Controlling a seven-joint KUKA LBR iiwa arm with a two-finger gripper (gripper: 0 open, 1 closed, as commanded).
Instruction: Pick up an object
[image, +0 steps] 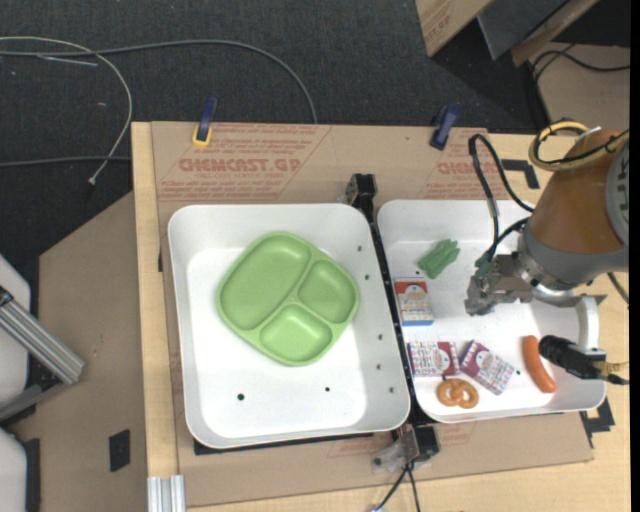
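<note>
Gripper low inside the right bin; whether spread or pressed together, cannot tell. Green block, ridged and tilted, lies just left of the gripper, apart from it. Small carton sits below the block.

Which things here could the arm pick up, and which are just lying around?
Could be picked up: green toy, small carton, two snack packets, pretzel, hot dog, green divided plate.

Lying around: blue clamps, cables, cardboard sheet.

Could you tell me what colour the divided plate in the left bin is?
Light green plate, seen in the camera view.
</note>
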